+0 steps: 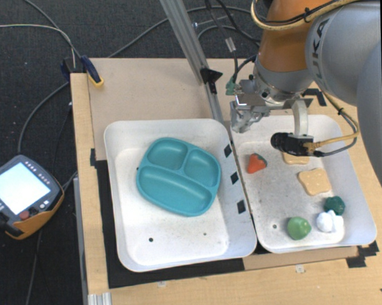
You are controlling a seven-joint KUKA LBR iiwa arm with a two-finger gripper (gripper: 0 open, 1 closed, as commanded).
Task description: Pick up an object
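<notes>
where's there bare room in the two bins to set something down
Left bin: a bare strip along the near edge, below the teal divided plate. Right bin: open floor in the middle, between the red piece, the tan cracker and the green ball. Crowded: its far side under the gripper and its near right corner.

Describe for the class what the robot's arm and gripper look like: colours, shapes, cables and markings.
The arm is a thick, rounded grey casing with dark lettering, and a broad orange band sits above the wrist. Yellow and black cables loop around that band. Below it hangs a metallic silver gripper, with more cables running alongside.
</notes>
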